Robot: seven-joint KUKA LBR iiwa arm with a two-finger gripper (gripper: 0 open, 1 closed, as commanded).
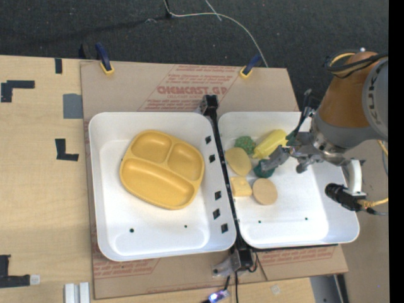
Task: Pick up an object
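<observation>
White plastic forms both bins, set side by side on a cardboard sheet [189,87] clamped at its far edge by two blue-and-yellow clips [104,60]. The left bin [104,232] holds one yellow divided tray [163,168], lying toward the far middle, with bare floor along the near and left walls. The right bin [315,229] has its things crowded against the divider [218,163]: a green broccoli piece [246,145] at the far side, a yellow block [270,142] just right of it, a pale yellow oval [238,161] below the broccoli, a dark green piece [261,168] beside that, then a small pale cube [240,186] and a tan disc [265,192] side by side nearest the front. The right half and near strip of this bin's floor are open.

The arm [350,106] comes in over the bin's right wall. Its gripper [276,160] sits low among the cluster, just under the yellow block and touching or nearly touching the dark green piece. Whether its fingers are spread or closed I cannot tell, nor whether anything sits between them.
</observation>
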